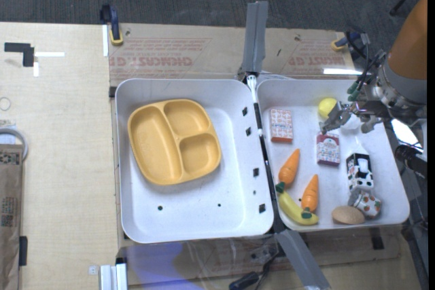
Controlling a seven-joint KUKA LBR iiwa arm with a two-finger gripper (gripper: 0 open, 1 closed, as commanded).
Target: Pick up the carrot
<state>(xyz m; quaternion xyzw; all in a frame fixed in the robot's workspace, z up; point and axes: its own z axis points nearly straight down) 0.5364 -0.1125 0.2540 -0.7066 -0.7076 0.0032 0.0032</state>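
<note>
Faintly, mirrored lettering shows on the cardboard (pixel 204 54); the pincer (pixel 348 113), released, hovers above the carrot (pixel 289 167).

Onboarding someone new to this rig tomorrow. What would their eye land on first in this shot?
First the yellow divided plate, alone in the left bin. Next the cluster in the right bin: two orange carrots side by side near its left wall, with a banana lying at their lower ends. The hand hangs over the upper part of that bin, next to a yellow lemon.
</note>
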